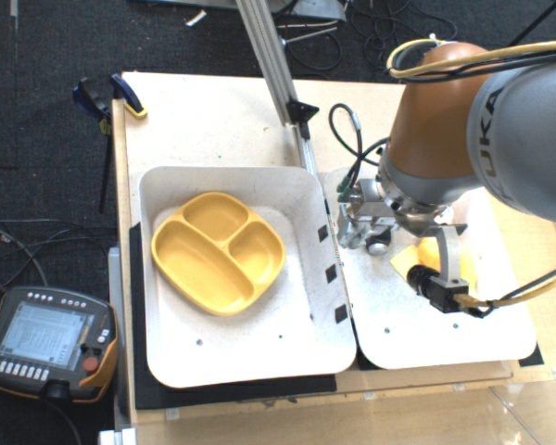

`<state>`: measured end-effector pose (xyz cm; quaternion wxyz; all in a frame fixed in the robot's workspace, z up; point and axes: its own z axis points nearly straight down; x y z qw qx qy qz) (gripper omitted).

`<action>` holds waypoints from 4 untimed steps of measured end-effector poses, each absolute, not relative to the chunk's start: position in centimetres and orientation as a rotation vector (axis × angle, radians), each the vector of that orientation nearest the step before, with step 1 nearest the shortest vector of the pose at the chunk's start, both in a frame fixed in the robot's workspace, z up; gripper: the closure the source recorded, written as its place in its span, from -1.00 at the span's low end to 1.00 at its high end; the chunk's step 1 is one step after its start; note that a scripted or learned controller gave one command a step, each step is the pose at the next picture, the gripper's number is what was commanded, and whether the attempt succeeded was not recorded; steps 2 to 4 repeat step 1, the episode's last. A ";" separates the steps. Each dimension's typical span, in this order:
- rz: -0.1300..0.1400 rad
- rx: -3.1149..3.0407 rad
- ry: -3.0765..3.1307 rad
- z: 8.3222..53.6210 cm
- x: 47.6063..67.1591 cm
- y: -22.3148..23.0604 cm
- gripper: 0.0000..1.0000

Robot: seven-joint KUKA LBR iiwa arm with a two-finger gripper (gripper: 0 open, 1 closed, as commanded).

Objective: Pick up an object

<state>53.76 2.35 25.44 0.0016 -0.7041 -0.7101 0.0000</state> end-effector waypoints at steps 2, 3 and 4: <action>0.001 -2.210 -2.229 25.0 52.2 7.5 1.00; 0.001 -2.210 -2.229 25.0 52.2 7.5 1.00; 0.001 -2.210 -2.229 25.0 52.2 7.5 1.00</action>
